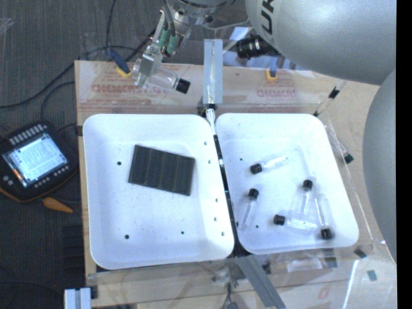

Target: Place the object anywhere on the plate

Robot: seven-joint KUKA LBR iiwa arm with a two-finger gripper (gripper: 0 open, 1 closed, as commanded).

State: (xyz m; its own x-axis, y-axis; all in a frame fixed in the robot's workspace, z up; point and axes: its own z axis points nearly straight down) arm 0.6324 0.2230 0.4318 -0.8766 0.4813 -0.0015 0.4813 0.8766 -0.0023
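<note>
2 white bins sit side by side on a brown board. The right bin has 5 small clear tubes with black caps in it. 3 of them lie close together near its front corner. A grey metal bar stands up at the back, between the 2 bins. On the dark floor to the left lies a black control pad with a lit screen. Black wires run across the floor near it.
</note>
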